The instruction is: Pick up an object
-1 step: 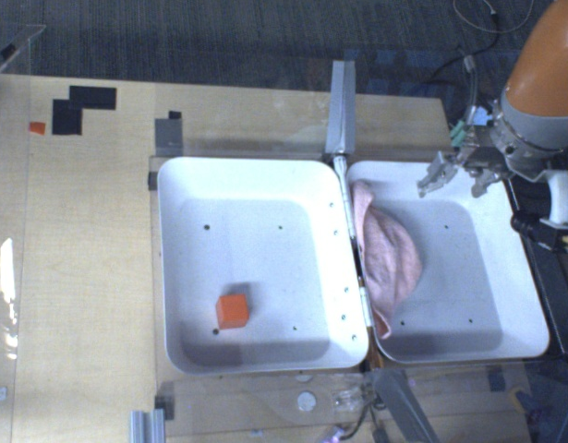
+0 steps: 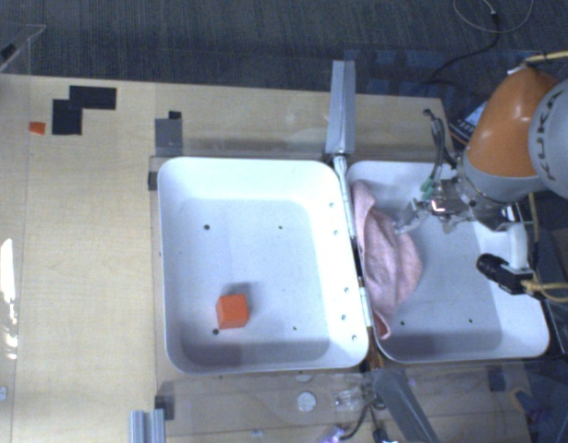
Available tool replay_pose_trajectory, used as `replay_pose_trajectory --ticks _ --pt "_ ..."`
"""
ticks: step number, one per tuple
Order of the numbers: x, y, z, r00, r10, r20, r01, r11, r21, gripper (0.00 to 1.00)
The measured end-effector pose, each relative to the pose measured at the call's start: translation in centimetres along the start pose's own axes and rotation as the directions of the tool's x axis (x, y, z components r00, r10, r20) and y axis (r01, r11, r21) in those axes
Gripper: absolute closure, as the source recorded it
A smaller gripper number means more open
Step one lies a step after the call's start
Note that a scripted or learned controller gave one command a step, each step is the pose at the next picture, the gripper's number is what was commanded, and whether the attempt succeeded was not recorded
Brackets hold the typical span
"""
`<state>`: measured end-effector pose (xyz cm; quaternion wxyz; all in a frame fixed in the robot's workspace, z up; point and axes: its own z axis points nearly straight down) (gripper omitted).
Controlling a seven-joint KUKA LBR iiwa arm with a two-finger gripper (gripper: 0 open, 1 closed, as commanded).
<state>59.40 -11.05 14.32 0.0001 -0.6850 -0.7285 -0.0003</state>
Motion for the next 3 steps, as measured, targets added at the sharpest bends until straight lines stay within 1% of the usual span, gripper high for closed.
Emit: replay_pose_trajectory --ticks 1,2,3 --pt "2.1 2.4 5.1 0.995 -0.105 0.004 0.105 0.994 -0.013 0.00" --pt "2.4 2.6 3.9 0.995 -0.105 0.001 0.105 0.994 -0.020 1.00" --pt "2.8 6.7 -4.2 0.982 -0.188 0.002 0.188 0.982 -0.006 1.00"
